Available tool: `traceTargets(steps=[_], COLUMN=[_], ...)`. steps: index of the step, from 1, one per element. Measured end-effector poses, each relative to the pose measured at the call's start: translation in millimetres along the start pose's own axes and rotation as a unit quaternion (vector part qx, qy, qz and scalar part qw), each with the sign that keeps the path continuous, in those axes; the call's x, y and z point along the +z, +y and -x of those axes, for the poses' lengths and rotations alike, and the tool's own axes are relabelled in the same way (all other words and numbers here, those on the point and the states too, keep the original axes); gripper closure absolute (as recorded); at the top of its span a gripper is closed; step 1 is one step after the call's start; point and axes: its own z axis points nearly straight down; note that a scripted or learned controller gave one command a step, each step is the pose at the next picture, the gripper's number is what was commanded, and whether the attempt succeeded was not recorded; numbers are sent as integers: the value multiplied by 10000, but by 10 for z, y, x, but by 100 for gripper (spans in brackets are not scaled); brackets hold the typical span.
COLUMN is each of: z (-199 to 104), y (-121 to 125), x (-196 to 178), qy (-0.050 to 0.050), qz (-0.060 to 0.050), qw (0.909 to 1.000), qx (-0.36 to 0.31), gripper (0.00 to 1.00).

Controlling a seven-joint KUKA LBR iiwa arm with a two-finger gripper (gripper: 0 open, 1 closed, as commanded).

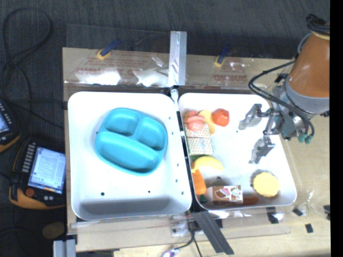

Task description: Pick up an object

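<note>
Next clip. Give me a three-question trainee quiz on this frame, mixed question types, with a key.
1. True or false: the blue divided plate lies in the left bin.
2. The gripper hangs over which bin? A) left B) right
3. What round item lies in the right bin's near right corner?

Key: 1. True. 2. B; its jaws are spread with nothing between them. 3. A yellow disc.
</note>
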Motion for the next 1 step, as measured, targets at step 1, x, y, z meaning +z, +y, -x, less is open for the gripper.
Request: traceTargets(steps=[1], z=[0], y=[0], x=[0], qy=[0], qz=[0], qw=[10000], qx=[0], gripper=[0])
